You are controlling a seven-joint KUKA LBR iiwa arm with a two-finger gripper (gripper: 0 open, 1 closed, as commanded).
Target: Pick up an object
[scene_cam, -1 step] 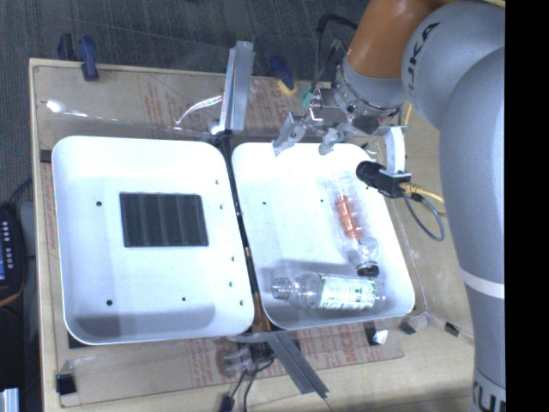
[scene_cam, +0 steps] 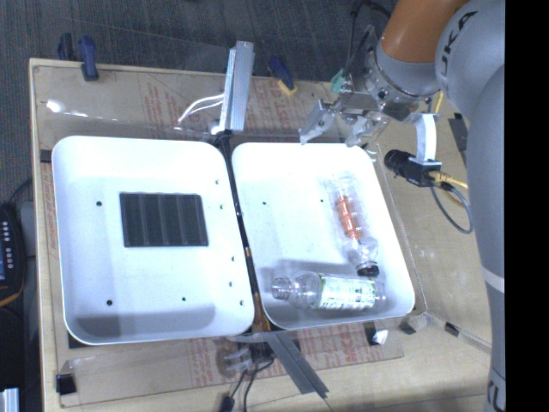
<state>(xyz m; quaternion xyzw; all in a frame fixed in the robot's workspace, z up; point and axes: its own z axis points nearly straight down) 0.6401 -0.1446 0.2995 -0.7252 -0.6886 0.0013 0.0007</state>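
- Arm (scene_cam: pixel 480 75): grey KUKA w/ orange band, fills the right side & upper right of frame, wrist angled toward the top rim of the right bin.
- Left bin (scene_cam: pixel 86 187): white, centre-left; holds just a dark ribbed pad (scene_cam: pixel 163 220), lying flat in its middle.
- Right bin (scene_cam: pixel 283 196): white, centre-right, touching the left bin along the middle seam; both candidate objs are in it.
- Clear bottle w/ label (scene_cam: pixel 330 292): lies on its side along the bin's lower edge, neck toward lower left.
- Clear bottle w/ orange contents (scene_cam: pixel 350 217): lies slantwise near the bin's right wall, dark cap end near the labelled bottle, maybe touching — can't tell.
- Gripper (scene_cam: pixel 339 131): upper centre-right, above the bin's top rim, fingers spread apart, nothing between them; well apart from both bottles.
- Step, by judgement: approach phase, no obj chosen or grasped yet.
- Next move calls for: shift toward lower frame over a bottle, turn the jaws across its narrow width, descend, close. Round clear plastic may roll or slip; orange one sits close to the wall, so less finger room there.
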